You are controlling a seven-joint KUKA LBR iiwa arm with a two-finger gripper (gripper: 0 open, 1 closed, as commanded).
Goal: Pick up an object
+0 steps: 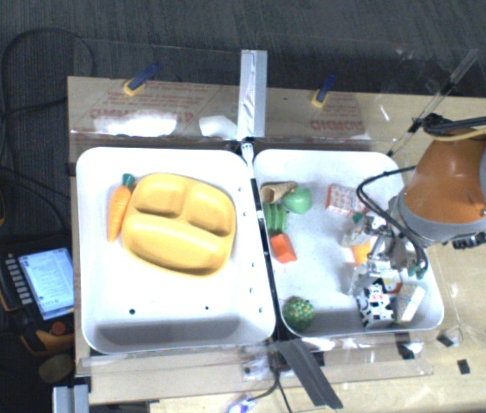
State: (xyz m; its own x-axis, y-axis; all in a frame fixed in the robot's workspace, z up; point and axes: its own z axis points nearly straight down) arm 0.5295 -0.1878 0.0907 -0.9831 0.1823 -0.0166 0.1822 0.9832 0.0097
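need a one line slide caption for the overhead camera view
KUKA arm's gripper low in the right bin among small toys; yellow divided tray and toy carrot lie in the left bin.

The place was a robotics lab rather than a home. Two white bins (96,231) sat clamped on a plywood counter (475,282) over dark carpet (225,15), with a handheld control pendant (40,286) and black cables (27,84) on the floor beside it. Toy food, such as a plastic carrot (119,209), served as test objects.
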